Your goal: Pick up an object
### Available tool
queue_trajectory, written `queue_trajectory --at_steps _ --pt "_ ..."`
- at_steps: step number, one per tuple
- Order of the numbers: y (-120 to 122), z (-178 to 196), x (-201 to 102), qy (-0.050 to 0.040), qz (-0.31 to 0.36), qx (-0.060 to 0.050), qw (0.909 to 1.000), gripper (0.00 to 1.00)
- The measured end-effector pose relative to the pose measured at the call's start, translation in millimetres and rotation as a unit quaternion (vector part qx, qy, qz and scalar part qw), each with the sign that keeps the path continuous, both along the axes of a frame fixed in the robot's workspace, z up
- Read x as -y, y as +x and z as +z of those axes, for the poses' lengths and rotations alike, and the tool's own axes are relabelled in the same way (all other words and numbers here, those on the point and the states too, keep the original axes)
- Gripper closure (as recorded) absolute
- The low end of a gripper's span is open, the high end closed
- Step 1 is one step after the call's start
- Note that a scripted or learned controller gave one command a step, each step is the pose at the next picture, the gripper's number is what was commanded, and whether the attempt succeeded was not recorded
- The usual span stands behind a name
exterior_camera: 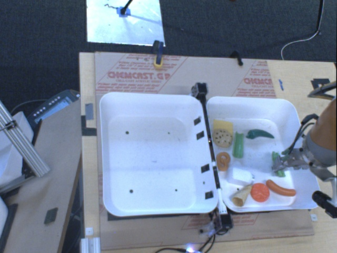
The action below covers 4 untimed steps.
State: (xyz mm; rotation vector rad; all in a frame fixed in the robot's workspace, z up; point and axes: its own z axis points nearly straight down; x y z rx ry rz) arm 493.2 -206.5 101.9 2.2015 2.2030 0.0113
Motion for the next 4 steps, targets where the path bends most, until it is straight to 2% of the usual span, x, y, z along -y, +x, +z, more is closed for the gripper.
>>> queue_trajectory --at_steps 1,2,3,4 --pt "-3.6 55.0 -5.8 0.0058 0.002 -0.009 0.9999 1.0" --pt "-6.3 -4.9 -87.9 0.0092 0.005 -0.013 0.9999 1.0" --pt "104.3 -4.2 -116.3 0.0064 0.005 -0.006 0.9999 1.0" --pt "121.2 162.6 -151.4 0.0067 0.005 -0.002 1.0 1.0"
